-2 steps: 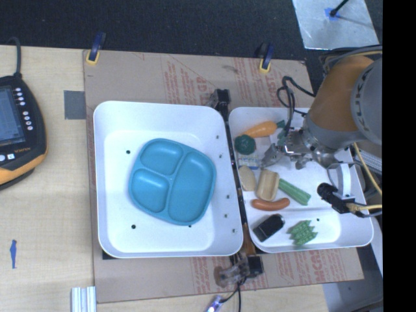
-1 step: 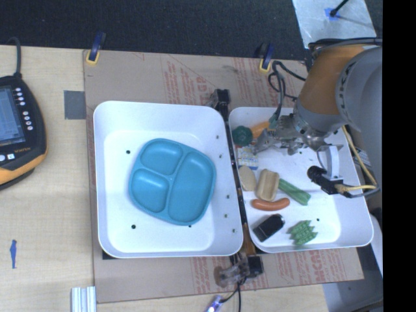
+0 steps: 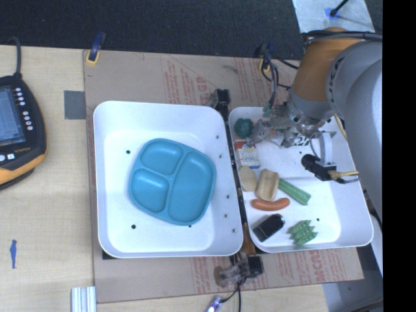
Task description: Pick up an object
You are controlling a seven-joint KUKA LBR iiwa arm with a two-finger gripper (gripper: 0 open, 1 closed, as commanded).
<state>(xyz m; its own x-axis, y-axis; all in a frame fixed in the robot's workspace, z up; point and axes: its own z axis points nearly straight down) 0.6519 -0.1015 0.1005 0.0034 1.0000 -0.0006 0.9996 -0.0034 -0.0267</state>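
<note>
In the right bin [image 3: 351,236] there's a little heap of toy food, and the gripper [image 3: 273,130] is down at the bin's far-left corner, just beside a dark green round thing [image 3: 243,127]. Can't tell how the fingers stand, too much metal and cable clutter there.

Pickings, front to back: a green leafy piece [image 3: 302,233], a black block [image 3: 268,227], a red sausage [image 3: 270,204], a tan bread-like piece [image 3: 267,184] and a green stick [image 3: 294,192]. My guess is it's all light, stiff plastic, a bit slick. I'd go for the sausage across its narrow middle, since it lies apart enough to get around it.

The left bin [image 3: 104,174] holds a blue divided tray [image 3: 172,181], too wide to pinch.

Writing: a small labelled packet [image 3: 249,155] by the divider, print too tiny to read. The red lettering on the cardboard [image 3: 182,77] over the counter [image 3: 45,226] is blurry too.
</note>
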